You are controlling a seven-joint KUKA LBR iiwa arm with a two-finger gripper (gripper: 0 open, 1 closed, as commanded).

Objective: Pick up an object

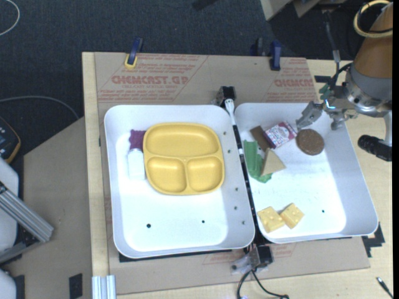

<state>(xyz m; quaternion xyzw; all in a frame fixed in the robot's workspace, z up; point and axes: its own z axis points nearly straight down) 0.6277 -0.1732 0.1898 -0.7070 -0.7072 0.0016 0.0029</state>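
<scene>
Hovering over right bin's (349, 185) far right corner: hand (318, 114), fingers spread, nothing between them, one fingertip (307, 118) just above brown disc (310, 142). Arm (373, 67) entering from right, wrist tilted down-left. Counted: one disc, two yellow blocks (280, 217), one pink packet (278, 134), one yellow tray (184, 157) in left bin (118, 185).

A round brown cookie-like disc (310, 142) is lying flat in the right bin's (349, 198) upper part, beside a pink-and-white packet (280, 133).
</scene>
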